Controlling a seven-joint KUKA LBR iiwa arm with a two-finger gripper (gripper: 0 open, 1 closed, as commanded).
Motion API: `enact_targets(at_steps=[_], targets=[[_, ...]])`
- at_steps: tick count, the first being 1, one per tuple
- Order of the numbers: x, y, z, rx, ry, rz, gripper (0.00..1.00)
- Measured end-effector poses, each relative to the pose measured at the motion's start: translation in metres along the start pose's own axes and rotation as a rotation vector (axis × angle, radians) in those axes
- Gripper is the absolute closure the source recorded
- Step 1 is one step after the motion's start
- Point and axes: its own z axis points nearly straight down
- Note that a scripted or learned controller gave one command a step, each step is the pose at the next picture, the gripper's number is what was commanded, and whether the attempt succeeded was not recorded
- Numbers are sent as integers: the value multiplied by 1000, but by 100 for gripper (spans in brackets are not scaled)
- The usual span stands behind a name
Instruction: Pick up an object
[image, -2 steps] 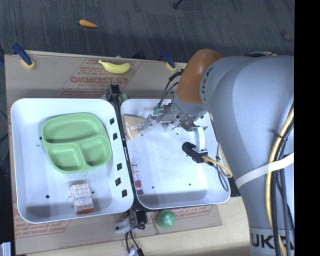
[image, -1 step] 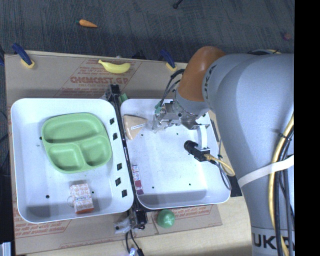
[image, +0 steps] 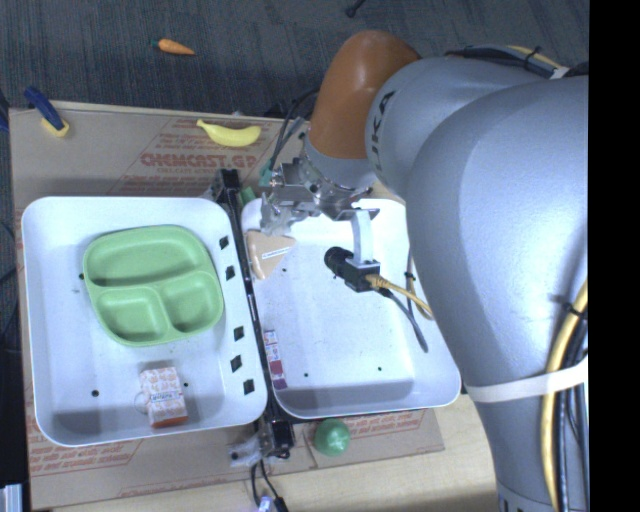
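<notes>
Tan wedge (image: 268, 250), pale and flat-faced, lying in the right bin (image: 340, 390), in the corner toward the view's top left, close to the wall shared with the left bin (image: 40, 300). Tilted or flat: hard to say.

Just above the wedge in the view: jaws, hanging from the grey arm (image: 480, 200) below its orange band (image: 350, 95). Open or closed: cannot tell, with the metal parts too small and cluttered. Touching the wedge or merely over it: cannot tell either.

Left of the wedge, past a row of black clips (image: 240, 300) along the seam between the bins: green three-compartment plate (image: 150, 285), resting flat in the left bin, well apart from the wedge. Below and left of the wedge, near that bin's lower wall: small white-and-orange packet (image: 163, 393), apart from the plate.

Above the wedge, beyond the bin rims: yellow banana (image: 230, 131), lying on the cardboard sheet (image: 120, 160) over the table, just beside red printed lettering. Below and slightly right of the wedge, beyond the right bin's lower rim: green ball (image: 332, 436), also on the cardboard, near the seam.

Far up and left of the wedge: blue-and-yellow tool (image: 45, 110) at the cardboard's corner. Farther up still, off the table: small orange carrot-like piece (image: 176, 46) on the dark floor (image: 100, 40).
</notes>
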Motion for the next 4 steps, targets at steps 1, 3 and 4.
enact_targets(at_steps=[1,3,4], targets=[[-2,-1,1,3,-2,2,0],[-103,14,74,8,-3,4,0],[-101,-50,102,7,-3,2,0]])
